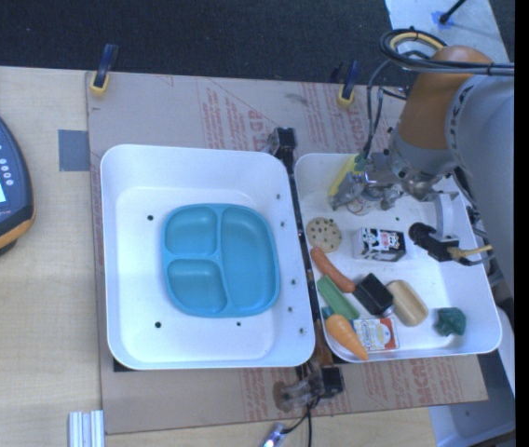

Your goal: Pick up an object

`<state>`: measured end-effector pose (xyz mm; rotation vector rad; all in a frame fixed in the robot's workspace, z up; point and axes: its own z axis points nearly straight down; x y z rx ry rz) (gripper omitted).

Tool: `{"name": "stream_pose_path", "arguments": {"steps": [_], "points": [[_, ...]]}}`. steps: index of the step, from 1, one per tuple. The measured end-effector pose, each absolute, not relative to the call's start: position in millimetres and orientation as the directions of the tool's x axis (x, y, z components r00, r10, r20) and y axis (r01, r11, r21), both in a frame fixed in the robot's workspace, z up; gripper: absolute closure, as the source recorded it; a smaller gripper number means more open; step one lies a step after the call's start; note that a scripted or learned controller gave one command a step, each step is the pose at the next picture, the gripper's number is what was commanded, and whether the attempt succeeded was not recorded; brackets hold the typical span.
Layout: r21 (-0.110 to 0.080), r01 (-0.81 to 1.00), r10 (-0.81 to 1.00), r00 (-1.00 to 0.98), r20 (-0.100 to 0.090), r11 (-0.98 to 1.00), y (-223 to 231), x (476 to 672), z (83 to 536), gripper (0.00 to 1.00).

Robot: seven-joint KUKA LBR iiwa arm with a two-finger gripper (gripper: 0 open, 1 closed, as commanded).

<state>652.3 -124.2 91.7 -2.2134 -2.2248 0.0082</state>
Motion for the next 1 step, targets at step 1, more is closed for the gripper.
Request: {"name": "stream_pose_path", "arguments": {"steps": [1], "points": [[-0.007,1.0,1.0,-0.007,0.0,0.007,-94.1,655.9,91.8,0.0]]}}
